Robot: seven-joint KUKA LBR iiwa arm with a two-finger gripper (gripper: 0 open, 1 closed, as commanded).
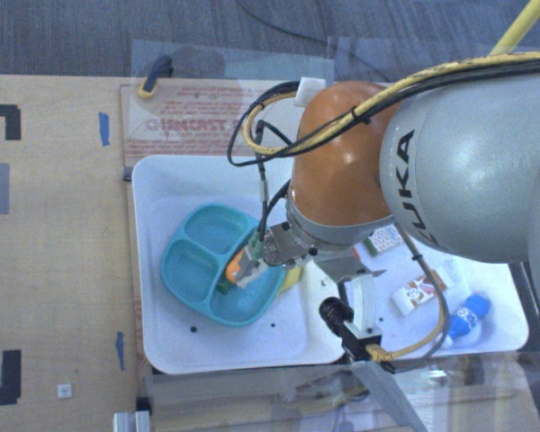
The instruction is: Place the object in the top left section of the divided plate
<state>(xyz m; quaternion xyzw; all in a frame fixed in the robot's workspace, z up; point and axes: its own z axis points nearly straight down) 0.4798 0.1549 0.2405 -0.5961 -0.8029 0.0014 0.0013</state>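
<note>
Over the plate (207,264), at its right rim, gripper (252,261) hovers above an orange object (238,265); grip unreadable; top-left section unfilled.

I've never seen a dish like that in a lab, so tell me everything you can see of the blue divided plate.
The divided plate is turquoise, looks like smooth plastic, rounded in outline, with raised ridges splitting it into three sections. It lies flat on the floor of the left white bin, turned at a slant. The gripper hangs over its right side, where a small orange and green object sits at the plate's right edge, hiding part of it.
</note>
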